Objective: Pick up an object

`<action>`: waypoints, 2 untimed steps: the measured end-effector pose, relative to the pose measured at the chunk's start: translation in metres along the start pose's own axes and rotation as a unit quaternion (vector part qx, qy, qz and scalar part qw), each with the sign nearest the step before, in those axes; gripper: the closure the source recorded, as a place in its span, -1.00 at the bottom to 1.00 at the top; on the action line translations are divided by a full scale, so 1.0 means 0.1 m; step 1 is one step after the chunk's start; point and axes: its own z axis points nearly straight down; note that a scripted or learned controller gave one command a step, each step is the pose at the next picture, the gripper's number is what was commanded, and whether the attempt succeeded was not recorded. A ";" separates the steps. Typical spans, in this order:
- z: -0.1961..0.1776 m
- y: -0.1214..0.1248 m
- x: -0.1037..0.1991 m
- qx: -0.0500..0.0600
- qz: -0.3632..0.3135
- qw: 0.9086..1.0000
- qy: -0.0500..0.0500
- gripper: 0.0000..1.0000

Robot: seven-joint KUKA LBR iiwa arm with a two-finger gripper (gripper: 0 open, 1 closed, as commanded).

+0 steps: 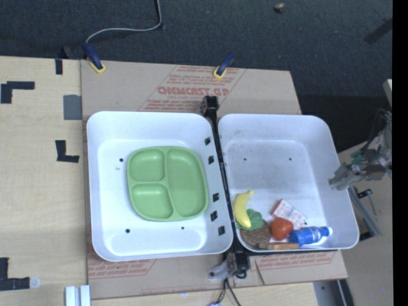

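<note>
White right bin (319,132): toys crowd its near edge; hand (347,176) outside the rim, grip state unclear.

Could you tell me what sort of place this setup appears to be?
Most likely a robotics lab bench for pick-up trials. Two white bins sit clamped side by side on a board; one holds a green divided plate, the other a huddle of toy items such as a banana.

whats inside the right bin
The right bin holds a cluster at its near edge: a banana, a red tomato-like piece, a blue bottle and a small packet. Green and brown items lie partly covered beneath them.
</note>
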 end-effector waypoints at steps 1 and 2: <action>-0.68 0.01 0.16 -0.001 -0.001 1.000 0.000 1.00; -0.52 0.58 -0.02 0.000 -0.001 1.000 0.000 1.00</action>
